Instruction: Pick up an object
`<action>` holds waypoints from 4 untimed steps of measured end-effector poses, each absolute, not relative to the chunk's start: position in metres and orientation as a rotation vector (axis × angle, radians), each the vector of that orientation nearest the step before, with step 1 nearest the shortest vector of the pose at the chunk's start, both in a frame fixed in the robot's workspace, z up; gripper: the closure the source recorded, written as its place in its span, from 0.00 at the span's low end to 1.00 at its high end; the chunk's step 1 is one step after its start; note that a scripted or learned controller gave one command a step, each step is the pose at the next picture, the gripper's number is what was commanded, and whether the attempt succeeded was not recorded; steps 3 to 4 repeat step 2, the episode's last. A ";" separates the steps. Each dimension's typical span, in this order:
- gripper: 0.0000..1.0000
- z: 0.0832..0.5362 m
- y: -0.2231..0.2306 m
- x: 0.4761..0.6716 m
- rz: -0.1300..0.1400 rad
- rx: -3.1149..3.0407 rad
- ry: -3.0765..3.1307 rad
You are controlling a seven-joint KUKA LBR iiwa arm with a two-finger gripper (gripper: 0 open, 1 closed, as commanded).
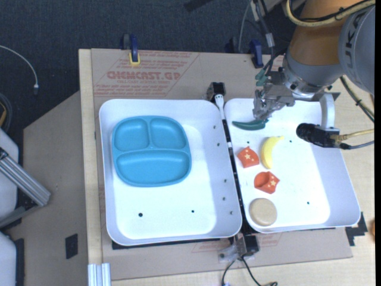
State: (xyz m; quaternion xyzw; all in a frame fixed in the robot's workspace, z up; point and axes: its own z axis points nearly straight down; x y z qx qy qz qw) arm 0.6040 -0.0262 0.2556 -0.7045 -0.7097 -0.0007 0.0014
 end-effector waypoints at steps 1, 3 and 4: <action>1.00 0.239 0.030 0.608 0.001 -2.212 -2.225; 1.00 0.223 0.081 0.605 0.003 -2.214 -2.224; 1.00 0.223 0.081 0.605 0.003 -2.214 -2.224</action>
